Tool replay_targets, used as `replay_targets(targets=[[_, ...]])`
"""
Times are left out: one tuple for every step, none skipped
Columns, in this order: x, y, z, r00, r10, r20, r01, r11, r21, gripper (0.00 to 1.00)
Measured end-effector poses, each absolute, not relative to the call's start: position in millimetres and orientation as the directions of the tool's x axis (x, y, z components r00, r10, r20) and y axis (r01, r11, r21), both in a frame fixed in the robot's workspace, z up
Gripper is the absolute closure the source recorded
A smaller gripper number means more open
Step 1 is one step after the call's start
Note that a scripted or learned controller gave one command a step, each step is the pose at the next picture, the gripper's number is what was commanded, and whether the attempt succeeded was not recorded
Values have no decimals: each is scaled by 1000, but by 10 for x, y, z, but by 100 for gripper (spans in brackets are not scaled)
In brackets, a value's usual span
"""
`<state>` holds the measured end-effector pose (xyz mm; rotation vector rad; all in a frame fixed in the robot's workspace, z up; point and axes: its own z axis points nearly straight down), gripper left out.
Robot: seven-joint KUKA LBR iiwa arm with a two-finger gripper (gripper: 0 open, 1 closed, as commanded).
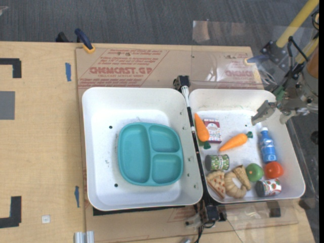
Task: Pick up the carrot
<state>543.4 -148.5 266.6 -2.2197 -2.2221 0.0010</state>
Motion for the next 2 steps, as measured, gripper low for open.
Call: replay_targets(targets=[[5573, -1249, 972, -40, 999, -2, 999, 40, 7, 0], [5569, -1248, 1051, -38, 999, -2, 999, 38, 6, 100]])
